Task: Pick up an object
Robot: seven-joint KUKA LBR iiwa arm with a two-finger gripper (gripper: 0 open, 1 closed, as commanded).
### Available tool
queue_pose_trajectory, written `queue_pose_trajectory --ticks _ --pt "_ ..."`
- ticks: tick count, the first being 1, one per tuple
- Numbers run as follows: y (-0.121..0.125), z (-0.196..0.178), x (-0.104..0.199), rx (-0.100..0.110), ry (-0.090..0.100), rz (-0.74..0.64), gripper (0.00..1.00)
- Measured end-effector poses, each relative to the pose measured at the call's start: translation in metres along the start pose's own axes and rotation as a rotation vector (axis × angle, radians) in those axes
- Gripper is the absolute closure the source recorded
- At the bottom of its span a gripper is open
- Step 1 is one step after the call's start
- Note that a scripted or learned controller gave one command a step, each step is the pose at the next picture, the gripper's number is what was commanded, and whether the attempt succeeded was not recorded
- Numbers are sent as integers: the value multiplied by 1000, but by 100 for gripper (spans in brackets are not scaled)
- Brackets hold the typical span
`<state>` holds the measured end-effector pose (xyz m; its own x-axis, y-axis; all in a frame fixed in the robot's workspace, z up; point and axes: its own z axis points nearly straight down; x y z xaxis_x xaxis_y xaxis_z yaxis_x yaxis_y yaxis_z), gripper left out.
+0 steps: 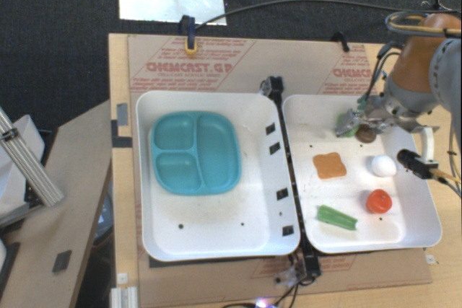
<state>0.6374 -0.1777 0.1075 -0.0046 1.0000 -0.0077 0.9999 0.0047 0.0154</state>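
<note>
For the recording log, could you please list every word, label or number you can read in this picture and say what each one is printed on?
"CHEMCAST GP", red print on the clear sheet behind the left bin, readable near its back left.
"CHEMCAST", red print again on the same sheet behind the right bin, partly hidden by the arm.
Smaller red lines around both prints: too small to read.
The teal plate and the objects in the right bin carry no text I can make out.

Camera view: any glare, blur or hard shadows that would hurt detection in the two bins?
Camera view: lighting is even and soft, shadows faint. The teal plate in the left bin has only a mild sheen; the orange square, white egg, tomato and green piece are sharp. The gripper area looks cluttered and slightly soft.
</note>
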Motion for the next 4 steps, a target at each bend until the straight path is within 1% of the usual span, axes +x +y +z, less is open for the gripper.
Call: queue_pose_trajectory --ticks 1,2,3,4 --pt "1 -9 1 -4 -1 -4 100" --pt "2 -51 0 12 7 -1 100" --pt "3 -114 2 11 7 -2 100" --pt "4 -128 2 12 7 -2 100"
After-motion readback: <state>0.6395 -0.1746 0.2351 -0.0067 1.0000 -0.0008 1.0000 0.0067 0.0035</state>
